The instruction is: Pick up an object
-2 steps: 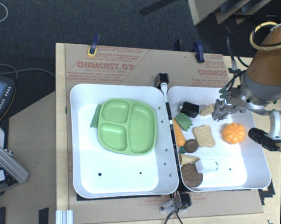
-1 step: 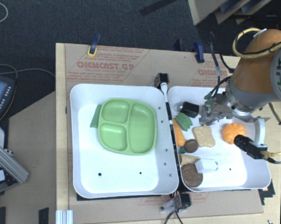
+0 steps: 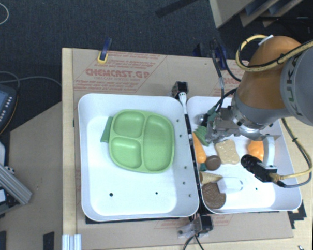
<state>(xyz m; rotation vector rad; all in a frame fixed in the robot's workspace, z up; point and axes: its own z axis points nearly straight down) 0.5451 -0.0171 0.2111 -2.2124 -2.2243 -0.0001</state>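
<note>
Claw (image 3: 214, 130) low in right bin (image 3: 285, 202), mostly hidden under wrist; grip state impossible to tell. Carrot (image 3: 199, 149), cracker (image 3: 228, 151), brown ball (image 3: 213, 162) just beside. Green plate (image 3: 143, 141) in left bin (image 3: 93, 160).

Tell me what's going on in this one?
The arm reaches in over the right bin, its gripper low among the small food items near a cracker and a carrot. Nothing is visibly held. The left bin holds a green divided plate.
</note>
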